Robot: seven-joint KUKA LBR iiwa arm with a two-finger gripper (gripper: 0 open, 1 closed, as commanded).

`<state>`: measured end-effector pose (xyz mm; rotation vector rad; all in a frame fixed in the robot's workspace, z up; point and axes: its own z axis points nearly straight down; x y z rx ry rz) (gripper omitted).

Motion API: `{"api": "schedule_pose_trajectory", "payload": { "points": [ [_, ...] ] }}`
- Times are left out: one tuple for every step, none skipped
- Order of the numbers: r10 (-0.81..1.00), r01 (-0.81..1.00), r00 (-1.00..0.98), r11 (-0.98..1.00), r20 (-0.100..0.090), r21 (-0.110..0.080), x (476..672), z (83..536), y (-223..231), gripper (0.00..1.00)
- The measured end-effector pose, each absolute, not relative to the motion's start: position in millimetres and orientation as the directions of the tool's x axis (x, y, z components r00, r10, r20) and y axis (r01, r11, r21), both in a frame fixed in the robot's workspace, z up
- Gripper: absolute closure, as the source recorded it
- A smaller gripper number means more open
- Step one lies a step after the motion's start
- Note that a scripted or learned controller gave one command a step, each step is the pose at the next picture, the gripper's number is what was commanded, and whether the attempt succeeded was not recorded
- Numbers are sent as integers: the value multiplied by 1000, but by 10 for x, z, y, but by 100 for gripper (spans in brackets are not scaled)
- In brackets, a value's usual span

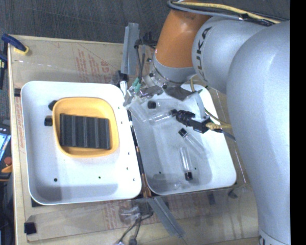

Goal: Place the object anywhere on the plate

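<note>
While the yellow plate [86, 107] in the left bin [35, 182] carries just a dark ridged block, the clear objects [186, 160] lie in the right bin [222, 175] at 3 o'clock, so placing remains; whether the gripper [143, 91] is clenched I cannot tell.

A yellow plate [86, 126] with a dark ribbed centre sits in the left white bin [41, 185], while the grey arm [245, 86] fills the right of the frame, its gripper [143, 88] low over the right bin's [214, 180] upper-left corner among clear tubes [186, 162].

A yellow plate [86, 107] bearing a dark ridged insert lies flat in the left bin [35, 182].
</note>
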<state>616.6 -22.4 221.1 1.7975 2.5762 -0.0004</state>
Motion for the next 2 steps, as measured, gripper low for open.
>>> {"api": "schedule_pose_trajectory", "payload": {
  "points": [
    [856,856,-517,517,3,-4,6064,1909,-171,100],
    [856,856,-516,516,2,-4,6064,1910,-175,0]
  ]
}}
